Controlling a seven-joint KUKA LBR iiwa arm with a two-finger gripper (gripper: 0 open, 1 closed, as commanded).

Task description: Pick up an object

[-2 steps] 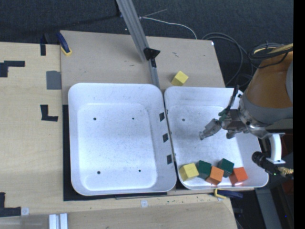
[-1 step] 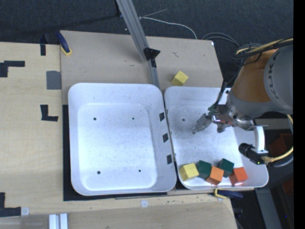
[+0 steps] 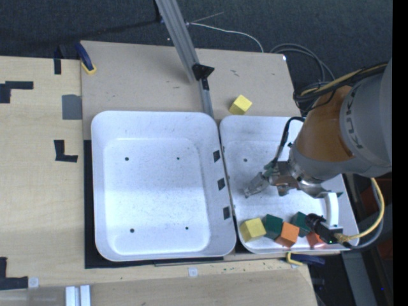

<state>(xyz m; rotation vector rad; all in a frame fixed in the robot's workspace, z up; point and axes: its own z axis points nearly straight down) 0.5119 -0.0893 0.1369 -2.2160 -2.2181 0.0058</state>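
Along the near edge of the right bin (image 3: 252,142) lies a cluster of blocks: a yellow block (image 3: 252,228), a dark green block (image 3: 273,224), an orange block (image 3: 288,234), another green block (image 3: 299,219) and a red block (image 3: 313,239). My gripper (image 3: 252,188) hangs over the middle of that bin, above bare floor, a short way beyond the yellow block and apart from it. Nothing is seen held in it. The grey arm with its orange band (image 3: 325,132) covers the bin's right side.
The left bin (image 3: 102,171) sits beside the right one, their rims meeting in the middle. A loose yellow block (image 3: 241,104) rests on the bench behind the right bin. A slanted grey metal pole (image 3: 182,37) comes down toward the bins' shared corner. Cables (image 3: 306,59) trail at the back right.
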